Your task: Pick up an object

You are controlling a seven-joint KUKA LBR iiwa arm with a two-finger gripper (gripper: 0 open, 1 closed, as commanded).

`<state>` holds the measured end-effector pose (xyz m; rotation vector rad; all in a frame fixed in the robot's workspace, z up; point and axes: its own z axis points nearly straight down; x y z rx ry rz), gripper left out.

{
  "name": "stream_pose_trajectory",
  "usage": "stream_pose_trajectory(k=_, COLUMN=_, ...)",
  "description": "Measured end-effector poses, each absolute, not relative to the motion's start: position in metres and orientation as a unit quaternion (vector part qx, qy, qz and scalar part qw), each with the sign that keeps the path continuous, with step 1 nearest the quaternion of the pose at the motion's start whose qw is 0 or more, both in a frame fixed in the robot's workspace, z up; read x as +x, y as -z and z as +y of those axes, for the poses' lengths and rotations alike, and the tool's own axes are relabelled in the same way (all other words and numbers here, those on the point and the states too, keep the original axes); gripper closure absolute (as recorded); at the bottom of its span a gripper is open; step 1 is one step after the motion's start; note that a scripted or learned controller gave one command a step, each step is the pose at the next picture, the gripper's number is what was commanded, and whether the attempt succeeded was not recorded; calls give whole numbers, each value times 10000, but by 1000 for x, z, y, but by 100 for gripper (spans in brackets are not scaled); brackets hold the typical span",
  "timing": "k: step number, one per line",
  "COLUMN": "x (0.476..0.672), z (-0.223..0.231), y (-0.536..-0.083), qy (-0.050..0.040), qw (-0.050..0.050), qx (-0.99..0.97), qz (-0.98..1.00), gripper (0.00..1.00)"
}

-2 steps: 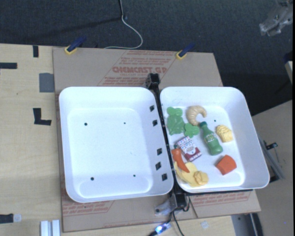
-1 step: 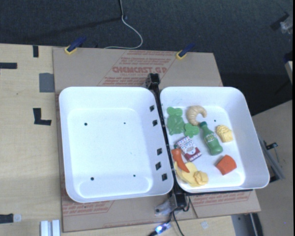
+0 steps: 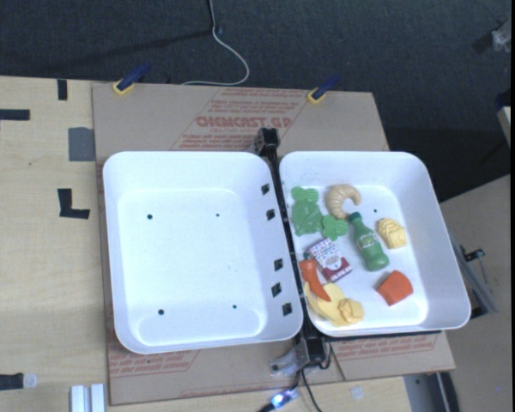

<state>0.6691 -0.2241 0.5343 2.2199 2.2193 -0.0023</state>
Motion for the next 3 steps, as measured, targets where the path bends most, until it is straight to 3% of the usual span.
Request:
stream_pose_trajectory(k=1, x=649, z=-206, y=-399, qy=40, qw=-66, qx=7071, qz=7070, gripper=100)
stream_pose_trajectory(k=2, x=670, z=-206, y=-487, qy=-20, qw=43, qx=7059, qz=7083, gripper=100)
stream_pose_trajectory(k=3, x=668, z=-222, y=-539, qy=-9, qw=32, qx=7069, qz=7073, gripper=100)
